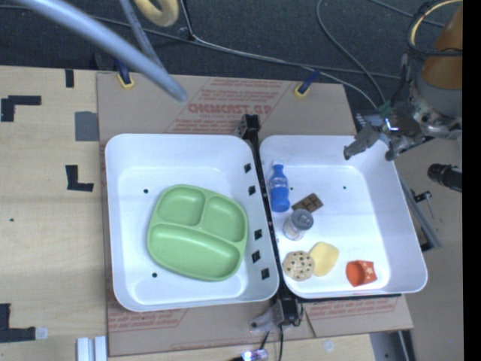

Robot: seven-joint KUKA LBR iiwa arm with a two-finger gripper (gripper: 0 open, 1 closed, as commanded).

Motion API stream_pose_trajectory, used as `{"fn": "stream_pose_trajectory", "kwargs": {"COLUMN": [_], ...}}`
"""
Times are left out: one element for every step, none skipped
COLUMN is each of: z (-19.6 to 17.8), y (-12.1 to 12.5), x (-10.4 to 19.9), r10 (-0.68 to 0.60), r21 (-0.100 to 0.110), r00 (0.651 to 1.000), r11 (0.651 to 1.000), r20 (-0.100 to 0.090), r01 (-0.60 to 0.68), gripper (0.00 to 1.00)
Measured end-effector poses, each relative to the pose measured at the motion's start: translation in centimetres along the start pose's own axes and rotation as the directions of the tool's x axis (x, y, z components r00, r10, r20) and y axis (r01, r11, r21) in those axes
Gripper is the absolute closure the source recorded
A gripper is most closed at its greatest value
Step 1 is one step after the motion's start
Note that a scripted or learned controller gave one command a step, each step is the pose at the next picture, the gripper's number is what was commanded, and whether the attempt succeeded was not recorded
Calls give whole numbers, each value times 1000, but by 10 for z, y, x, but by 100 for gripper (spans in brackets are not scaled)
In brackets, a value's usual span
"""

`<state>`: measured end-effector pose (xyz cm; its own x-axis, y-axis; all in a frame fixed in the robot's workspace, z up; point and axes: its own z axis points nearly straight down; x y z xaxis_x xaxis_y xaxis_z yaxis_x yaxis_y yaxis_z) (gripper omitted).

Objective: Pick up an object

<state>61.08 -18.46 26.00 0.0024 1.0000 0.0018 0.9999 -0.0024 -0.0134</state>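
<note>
The right bin (391, 201) holds a small blue bottle (279, 188), a brown chocolate bar (307, 202), a grey round cap-like piece (301, 221), a cookie (298, 265), a pale yellow lump (325, 258) and a red cup-shaped toy (361, 272). My gripper (373, 144) hangs over the bin's far right corner, above and apart from all of them. Its two fingers (358, 145) are spread, with nothing between them.
The left bin (120, 201) holds a green divided plate (198, 232). A black divider (258, 201) with clips runs between the bins. Cables (353, 51) and a grey pole (90, 28) cross the dark back area. Cardboard underlies both bins.
</note>
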Motion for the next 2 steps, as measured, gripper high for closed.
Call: {"fn": "stream_pose_trajectory", "kwargs": {"z": [-8,52], "y": [2,9], "x": [1,-5], "r10": [-4,-4], "r21": [-12,-7], "r00": [1000,1000], "r11": [1000,1000], "r20": [2,2], "r01": [4,4], "gripper": [0,0]}}
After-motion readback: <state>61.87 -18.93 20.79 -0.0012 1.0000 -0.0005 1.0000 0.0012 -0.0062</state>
